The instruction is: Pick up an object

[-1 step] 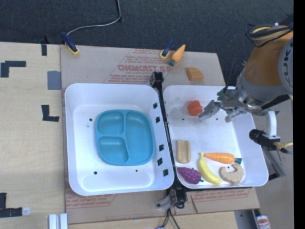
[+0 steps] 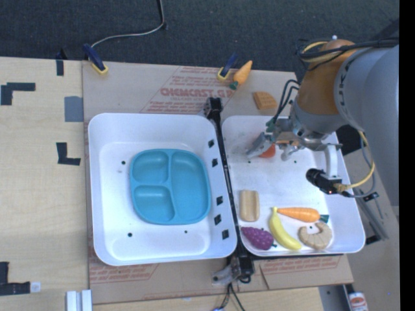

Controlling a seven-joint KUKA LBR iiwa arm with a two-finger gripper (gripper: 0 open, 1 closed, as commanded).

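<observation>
My gripper (image 2: 268,149) hangs low over the back of the right bin (image 2: 353,229), fingers spread. One grey finger (image 2: 254,150) points left and the other (image 2: 286,151) sits to its right. A small red-orange piece (image 2: 268,153) lies between them; whether they touch it I cannot tell. Along the bin's front lie a tan bread slice (image 2: 249,205), purple grapes (image 2: 258,238), a banana (image 2: 283,230), a carrot (image 2: 298,214) and a brown pretzel-like piece (image 2: 316,236).
The left bin (image 2: 107,141) holds a blue divided plate (image 2: 170,185). A black divider (image 2: 219,161) separates the bins. Behind them on the cardboard lie an orange toy (image 2: 243,72), a tan block (image 2: 264,100) and clamps. The arm's grey body (image 2: 363,89) looms over the right side.
</observation>
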